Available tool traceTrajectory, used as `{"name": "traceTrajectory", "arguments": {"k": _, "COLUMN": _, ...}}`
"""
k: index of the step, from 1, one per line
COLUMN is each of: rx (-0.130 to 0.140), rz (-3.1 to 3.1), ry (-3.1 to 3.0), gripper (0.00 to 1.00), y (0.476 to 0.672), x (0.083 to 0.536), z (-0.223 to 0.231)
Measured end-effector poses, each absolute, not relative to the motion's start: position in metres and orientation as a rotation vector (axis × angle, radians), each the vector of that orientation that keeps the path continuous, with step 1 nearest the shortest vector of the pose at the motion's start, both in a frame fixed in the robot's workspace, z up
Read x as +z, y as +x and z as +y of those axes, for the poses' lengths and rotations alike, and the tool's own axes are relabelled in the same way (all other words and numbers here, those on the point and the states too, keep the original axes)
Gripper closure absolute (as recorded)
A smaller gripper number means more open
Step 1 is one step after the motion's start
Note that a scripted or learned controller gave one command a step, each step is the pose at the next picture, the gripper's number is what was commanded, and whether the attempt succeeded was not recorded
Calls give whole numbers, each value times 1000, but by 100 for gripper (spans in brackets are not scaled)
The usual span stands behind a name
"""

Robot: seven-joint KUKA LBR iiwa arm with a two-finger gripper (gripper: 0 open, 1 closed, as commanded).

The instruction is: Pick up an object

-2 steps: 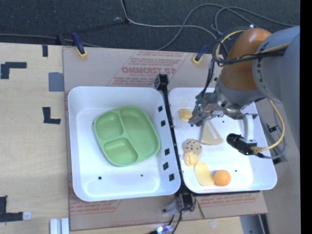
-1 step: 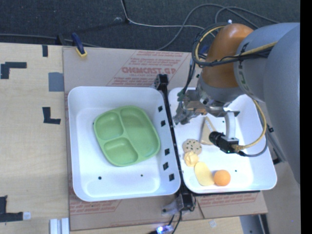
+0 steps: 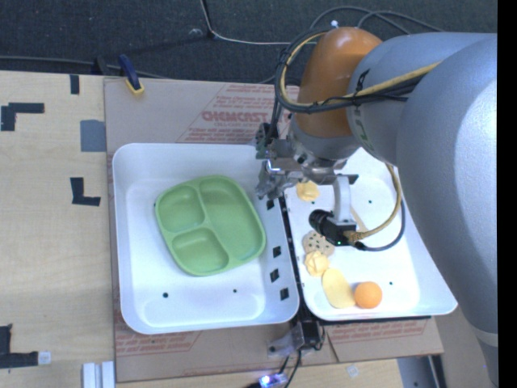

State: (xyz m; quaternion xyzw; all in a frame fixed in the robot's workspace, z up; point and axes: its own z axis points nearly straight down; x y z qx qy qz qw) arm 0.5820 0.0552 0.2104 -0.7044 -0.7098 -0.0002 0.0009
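We see the gripper low over the far end of the wall where the 2 bins meet, under the arm's orange band. We cannot tell how far it is open, and we see nothing held in it.

The left bin on the desk carries 1 green plate with 3 compartments, lying flat. The right bin carries the small things. A small yellow piece lies just beside the gripper. A dotted cracker-like piece and a yellow lump lie near the shared wall. At the near end, a pale yellow oval lies close against an orange ball.

We judge the step in hand to be settling on 1 target and approaching it. The small yellow piece looks the nearest candidate. To do this well, we would centre the gripper over it and keep off the bin wall. We would then come straight down, close only once the piece sits within its span, and lift slowly. The plate is wide and flat, so a poor fit, and the ball may roll.
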Motion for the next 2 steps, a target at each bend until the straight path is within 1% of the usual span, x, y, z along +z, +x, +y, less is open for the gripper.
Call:
{"name": "traceTrajectory", "arguments": {"k": 1, "rx": 0, "rz": -2225, "ry": -2217, "gripper": 100, "y": 606, "x": 214, "z": 94}}
{"name": "traceTrajectory", "arguments": {"k": 2, "rx": 3, "rz": -2224, "ry": -2218, "gripper": 0, "y": 605, "x": 214, "z": 92}}
